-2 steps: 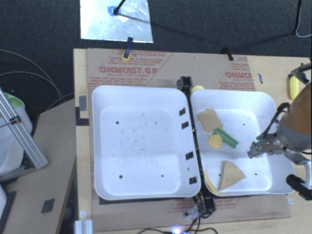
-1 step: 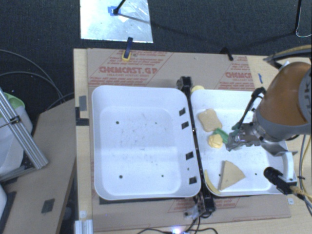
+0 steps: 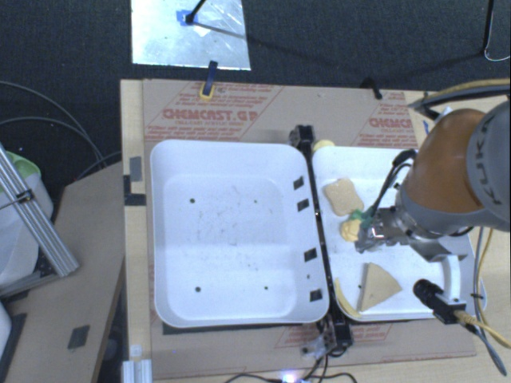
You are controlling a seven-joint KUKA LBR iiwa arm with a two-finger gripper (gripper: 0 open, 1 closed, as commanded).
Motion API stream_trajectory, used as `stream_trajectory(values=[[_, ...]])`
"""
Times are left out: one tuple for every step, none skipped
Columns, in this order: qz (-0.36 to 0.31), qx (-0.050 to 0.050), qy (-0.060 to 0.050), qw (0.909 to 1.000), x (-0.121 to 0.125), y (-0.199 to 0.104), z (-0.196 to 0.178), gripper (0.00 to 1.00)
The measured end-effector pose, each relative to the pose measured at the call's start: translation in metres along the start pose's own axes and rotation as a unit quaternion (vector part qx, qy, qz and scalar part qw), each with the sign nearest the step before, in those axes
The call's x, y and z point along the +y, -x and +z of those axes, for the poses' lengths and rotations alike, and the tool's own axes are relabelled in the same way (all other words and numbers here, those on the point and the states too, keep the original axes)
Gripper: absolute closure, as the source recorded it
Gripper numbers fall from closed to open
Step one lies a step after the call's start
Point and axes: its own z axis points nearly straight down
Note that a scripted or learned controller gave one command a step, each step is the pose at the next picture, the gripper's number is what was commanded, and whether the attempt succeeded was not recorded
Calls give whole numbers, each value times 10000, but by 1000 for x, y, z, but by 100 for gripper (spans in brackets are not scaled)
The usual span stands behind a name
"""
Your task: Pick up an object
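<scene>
Yellow object [image 3: 350, 230] beside tan slice [image 3: 341, 195]

We see an evenly lit scene under soft overhead light, with only faint shadows. The left bin [image 3: 231, 230] is bright, nearly washed out along its rim, and the metal sheet [image 3: 190, 21] at the upper left of the frame throws pale glare. The dark floor [image 3: 64, 30] at the top loses detail. Focus is slightly soft throughout, and the arm [image 3: 455, 174] at the right edge looks a little blurred.
</scene>
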Motion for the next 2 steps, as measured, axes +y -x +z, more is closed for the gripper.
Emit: stream_trajectory(values=[[-31,17,96,9999,2,-72,-176,100],[-35,7,-9,10000,0,-175,-138,100]])
